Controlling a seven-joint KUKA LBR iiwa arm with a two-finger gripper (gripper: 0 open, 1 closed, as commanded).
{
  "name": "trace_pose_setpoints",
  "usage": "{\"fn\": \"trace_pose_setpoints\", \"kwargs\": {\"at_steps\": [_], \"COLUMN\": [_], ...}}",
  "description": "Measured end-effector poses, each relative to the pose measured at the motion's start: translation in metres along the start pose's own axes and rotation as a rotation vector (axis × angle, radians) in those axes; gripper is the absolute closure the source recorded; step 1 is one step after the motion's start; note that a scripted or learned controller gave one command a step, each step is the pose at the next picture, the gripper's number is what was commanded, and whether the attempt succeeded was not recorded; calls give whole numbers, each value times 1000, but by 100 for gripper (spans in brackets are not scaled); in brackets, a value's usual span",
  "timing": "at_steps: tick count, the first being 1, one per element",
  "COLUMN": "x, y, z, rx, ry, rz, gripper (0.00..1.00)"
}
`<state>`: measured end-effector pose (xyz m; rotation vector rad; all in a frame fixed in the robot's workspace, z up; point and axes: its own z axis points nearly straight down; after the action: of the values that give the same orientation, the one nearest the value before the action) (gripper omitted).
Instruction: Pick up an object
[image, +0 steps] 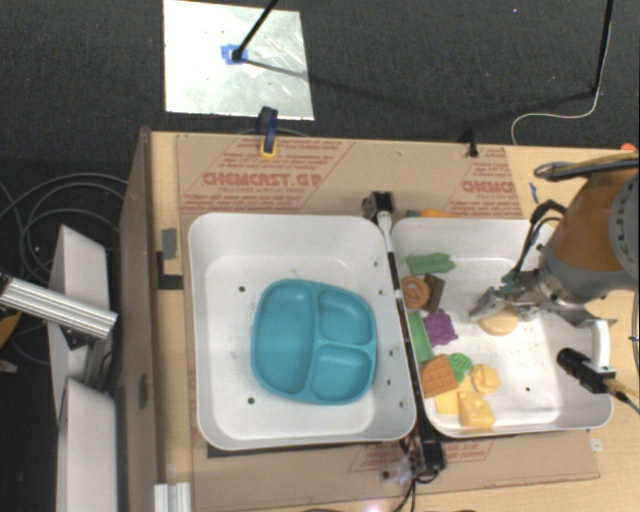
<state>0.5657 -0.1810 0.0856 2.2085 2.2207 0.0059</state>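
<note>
- Two shallow white bins sit side by side on the tabletop, the left bin (215, 400) and the right bin (530, 405), sharing a middle wall so a thing could be carried from one to the other in a short swing.
- One teal divided plate (313, 341) lies flat in the middle of the left bin, alone, which leaves plenty of open floor there for anything dropped in.
- Most of the small toy foods crowd the right bin's left side, near that shared wall: a green piece (430, 264) toward the far edge, a brown round piece (415, 292) below it, a purple cluster (438, 325), a small green lump (459, 363), then an orange-brown slab (438, 376) and yellow pieces (478, 408) at the near left corner.
- A pale, cream-coloured lump (499, 324) lies apart from that crowd, nearer the right bin's middle, so it is the easiest target to reach without bumping neighbours.
- From the tabletop's right edge the grey and orange arm (598, 240) leans in low, and its pincer (497, 301) sits just above and touching or nearly touching that cream lump.
- I cannot tell from here whether the pincer is spread or closed, nor whether it has the lump.
- My guess is that a grasp on the cream lump is being attempted; nothing looks lifted yet.
</note>
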Motion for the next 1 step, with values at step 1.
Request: {"fn": "trace_pose_setpoints", "kwargs": {"at_steps": [1], "x": [1], "y": [-3], "z": [-10], "rx": [4], "ry": [3], "rz": [1], "gripper": [100]}}
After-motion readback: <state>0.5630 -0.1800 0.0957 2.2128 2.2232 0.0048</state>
